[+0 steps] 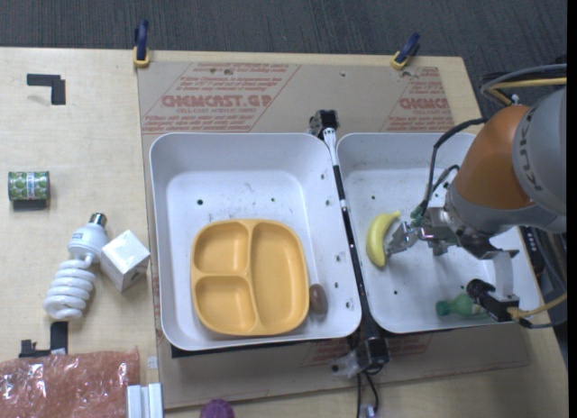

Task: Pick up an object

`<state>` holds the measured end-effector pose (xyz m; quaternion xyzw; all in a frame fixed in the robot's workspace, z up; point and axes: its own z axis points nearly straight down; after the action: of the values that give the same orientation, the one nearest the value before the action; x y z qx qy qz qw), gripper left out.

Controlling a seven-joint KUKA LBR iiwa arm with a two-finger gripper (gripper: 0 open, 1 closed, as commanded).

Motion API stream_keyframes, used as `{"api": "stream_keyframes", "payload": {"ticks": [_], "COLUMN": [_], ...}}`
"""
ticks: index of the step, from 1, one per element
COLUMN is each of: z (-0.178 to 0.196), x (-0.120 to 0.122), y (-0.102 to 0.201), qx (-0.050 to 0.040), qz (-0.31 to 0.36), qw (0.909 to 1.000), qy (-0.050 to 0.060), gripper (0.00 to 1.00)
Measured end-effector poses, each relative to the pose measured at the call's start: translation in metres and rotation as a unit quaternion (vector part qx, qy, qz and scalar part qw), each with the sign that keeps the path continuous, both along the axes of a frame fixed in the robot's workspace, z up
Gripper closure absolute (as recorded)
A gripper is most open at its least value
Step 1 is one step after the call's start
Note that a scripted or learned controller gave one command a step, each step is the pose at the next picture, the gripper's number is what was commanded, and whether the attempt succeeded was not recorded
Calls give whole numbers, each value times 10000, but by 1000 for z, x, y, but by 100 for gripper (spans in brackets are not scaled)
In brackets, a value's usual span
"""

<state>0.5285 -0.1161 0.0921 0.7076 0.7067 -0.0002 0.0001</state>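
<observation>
A yellow banana [380, 238] lies in the right bin [406, 173], close to its left wall. My gripper [402, 238] hangs low over that bin, right beside the banana's right side and seemingly touching it. A green toy-like object [458, 306] rests near the bin's front edge, under the arm's wrist. The grey arm with its orange band [494, 171] covers the bin's right part.
The left bin [180, 182] holds a yellow divided plate [250, 276] and a small brown object [317, 297] by its right wall. Off the bins to the left lie a spiral light bulb [74, 274], a white cube [124, 259] and a green can [29, 186].
</observation>
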Motion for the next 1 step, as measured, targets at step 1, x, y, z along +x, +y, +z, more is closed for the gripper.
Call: {"api": "stream_keyframes", "payload": {"ticks": [1], "z": [0], "x": [-49], "y": [24], "qx": [3], "qz": [-5], "qw": [10000], "qy": [2], "gripper": [0]}}
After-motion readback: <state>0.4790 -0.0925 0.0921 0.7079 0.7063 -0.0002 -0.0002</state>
